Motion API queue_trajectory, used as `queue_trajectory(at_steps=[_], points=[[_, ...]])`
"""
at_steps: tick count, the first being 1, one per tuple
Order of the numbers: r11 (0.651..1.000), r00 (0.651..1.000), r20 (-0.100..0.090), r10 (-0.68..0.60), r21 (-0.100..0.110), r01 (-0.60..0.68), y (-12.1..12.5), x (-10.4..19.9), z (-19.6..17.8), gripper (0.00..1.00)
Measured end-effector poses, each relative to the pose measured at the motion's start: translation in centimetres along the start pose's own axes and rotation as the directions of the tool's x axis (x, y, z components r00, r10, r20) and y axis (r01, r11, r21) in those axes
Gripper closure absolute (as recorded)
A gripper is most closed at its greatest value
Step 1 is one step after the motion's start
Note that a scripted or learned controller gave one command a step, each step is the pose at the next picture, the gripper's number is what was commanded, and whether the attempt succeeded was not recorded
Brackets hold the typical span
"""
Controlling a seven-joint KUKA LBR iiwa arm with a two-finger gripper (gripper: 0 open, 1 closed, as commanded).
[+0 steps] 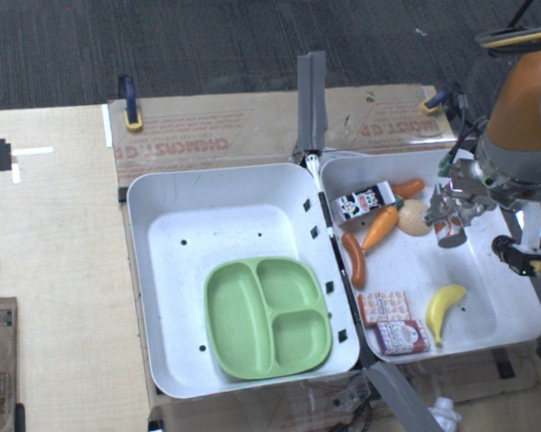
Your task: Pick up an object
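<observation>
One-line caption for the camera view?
Gripper hangs over right bin of toy food; green plate in left bin.

We see a grey arm (519, 156) with a broad orange band (517, 104) above the wrist. Below it sits a cluttered metallic tool (448, 218) of silver and dark parts, with black cables looping beside it.

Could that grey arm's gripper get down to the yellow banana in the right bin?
Probably yes. The yellow banana lies alone on bare floor of the right white bin, apart from the small boxes beside it. The gripper hangs over the same bin, with nothing between them.
</observation>
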State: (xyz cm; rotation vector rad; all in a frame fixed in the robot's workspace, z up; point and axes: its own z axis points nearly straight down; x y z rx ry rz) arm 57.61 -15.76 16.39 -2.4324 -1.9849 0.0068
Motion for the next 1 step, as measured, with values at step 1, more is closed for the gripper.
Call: queue_trajectory(at_steps=[1], points=[[0.965,0.965,0.001,0.261,0.001,-0.261,5.76,2.05,-2.5,1.0]])
